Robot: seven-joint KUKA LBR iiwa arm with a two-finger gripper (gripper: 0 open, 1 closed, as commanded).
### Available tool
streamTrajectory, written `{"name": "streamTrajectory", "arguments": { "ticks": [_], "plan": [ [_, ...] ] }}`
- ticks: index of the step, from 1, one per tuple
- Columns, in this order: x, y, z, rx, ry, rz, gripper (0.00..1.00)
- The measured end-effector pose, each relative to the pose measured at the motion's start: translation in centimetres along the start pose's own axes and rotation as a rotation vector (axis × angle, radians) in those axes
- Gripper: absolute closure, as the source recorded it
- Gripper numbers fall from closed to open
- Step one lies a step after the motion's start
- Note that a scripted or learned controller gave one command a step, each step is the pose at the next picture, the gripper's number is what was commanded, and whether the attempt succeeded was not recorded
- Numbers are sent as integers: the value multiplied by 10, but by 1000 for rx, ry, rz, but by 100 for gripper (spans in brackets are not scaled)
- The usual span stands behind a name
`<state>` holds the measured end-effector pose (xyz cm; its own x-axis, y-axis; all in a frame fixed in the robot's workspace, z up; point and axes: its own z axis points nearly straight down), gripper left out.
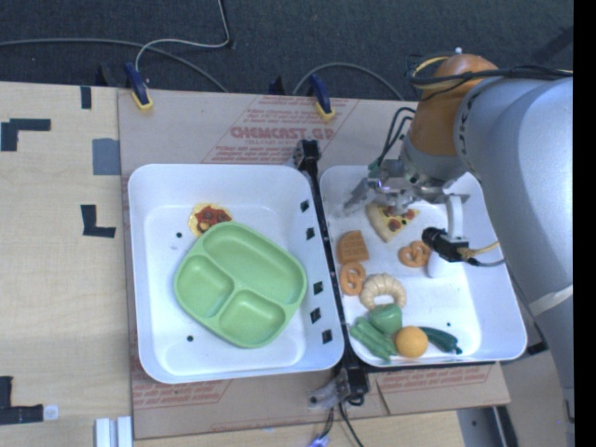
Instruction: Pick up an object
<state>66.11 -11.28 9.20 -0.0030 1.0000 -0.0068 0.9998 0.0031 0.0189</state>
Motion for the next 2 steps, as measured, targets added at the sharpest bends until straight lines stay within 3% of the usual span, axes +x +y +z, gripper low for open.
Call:
{"name": "streamTrajectory", "arguments": {
  "ticks": [1, 2],
  "plan": [
    [-1, 0, -10, 0, -3, -1, 100],
    [-1, 0, -10, 1, -3, -1, 0]
  ]
}}
